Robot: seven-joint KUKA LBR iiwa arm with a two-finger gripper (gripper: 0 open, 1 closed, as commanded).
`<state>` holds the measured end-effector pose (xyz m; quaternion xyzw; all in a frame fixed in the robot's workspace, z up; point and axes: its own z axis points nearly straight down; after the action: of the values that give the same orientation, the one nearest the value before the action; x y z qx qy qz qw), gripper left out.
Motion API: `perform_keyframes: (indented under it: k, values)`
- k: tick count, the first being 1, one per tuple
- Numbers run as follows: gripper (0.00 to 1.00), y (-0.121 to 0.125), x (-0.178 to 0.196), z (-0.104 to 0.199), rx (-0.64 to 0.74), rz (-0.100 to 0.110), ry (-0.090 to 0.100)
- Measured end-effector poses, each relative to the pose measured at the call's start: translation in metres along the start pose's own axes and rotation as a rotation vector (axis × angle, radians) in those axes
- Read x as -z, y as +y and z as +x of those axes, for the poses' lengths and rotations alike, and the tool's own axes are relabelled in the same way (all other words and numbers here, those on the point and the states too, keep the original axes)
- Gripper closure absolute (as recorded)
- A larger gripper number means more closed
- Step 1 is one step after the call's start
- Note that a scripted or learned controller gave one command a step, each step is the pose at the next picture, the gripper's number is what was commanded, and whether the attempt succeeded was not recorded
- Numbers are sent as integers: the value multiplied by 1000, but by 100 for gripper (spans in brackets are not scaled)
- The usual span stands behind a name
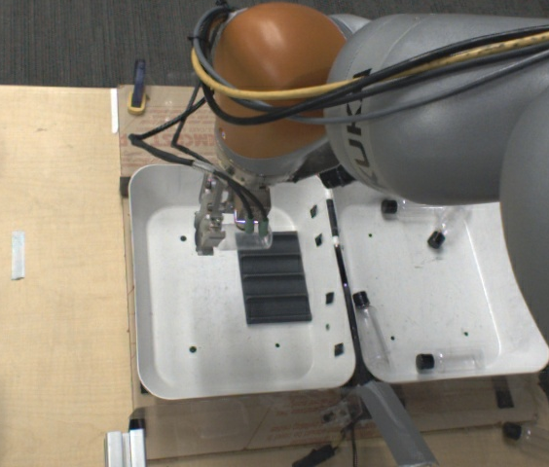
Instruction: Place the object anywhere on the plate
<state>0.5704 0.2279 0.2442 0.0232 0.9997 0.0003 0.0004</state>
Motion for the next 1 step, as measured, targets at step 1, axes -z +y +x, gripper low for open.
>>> perform_keyframes:
  k: [1]
  values:
    - [100,-1,33,28,-83,0,0]
